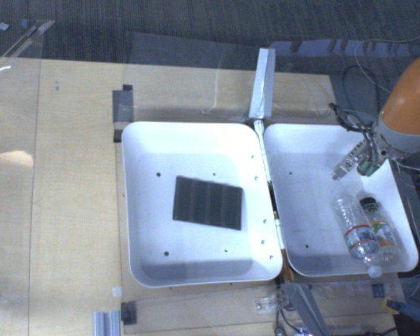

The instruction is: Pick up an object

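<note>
Your fingers (357, 161) hang over the right bin (301, 187), upper part; can't tell if they're apart or closed, nothing seen btwn them. Clear plastic bottle (364, 231) w/ black cap lies below them near the bin's right wall. Dark ribbed pad (208, 202) sits mid left bin (147, 187), on the tabletop (63, 187).

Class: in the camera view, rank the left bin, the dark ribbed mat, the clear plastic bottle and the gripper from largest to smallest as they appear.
1. Left bin
2. Dark ribbed mat
3. Clear plastic bottle
4. Gripper, though it sits nearer the camera, so its real size is unsure.
</note>
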Tool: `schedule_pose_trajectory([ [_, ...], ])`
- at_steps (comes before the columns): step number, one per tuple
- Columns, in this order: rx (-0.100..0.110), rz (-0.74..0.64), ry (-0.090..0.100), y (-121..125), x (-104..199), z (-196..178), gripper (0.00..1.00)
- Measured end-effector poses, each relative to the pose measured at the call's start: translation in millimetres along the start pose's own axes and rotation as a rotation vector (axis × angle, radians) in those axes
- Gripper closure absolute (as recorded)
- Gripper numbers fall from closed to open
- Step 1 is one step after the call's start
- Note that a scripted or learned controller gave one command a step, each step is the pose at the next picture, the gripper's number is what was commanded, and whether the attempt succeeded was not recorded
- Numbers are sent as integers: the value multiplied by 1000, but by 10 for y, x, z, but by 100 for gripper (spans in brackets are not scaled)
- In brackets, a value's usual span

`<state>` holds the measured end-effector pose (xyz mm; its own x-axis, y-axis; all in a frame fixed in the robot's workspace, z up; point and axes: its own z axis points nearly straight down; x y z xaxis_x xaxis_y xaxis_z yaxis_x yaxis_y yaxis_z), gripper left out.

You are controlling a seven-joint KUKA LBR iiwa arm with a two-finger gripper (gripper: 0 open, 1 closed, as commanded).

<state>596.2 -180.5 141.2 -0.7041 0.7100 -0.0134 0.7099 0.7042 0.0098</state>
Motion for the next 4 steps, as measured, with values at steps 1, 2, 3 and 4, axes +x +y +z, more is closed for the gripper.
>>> schedule_pose_trajectory([
  [1, 0, 0, 0, 0, 0, 0, 0],
  [2, 1, -149, 2, -307, -32, 380, 0],
  [3, 1, -149, 2, -308, -32, 381, 0],
  [4, 1, -269, 4, -379, 48, 60, 0],
])
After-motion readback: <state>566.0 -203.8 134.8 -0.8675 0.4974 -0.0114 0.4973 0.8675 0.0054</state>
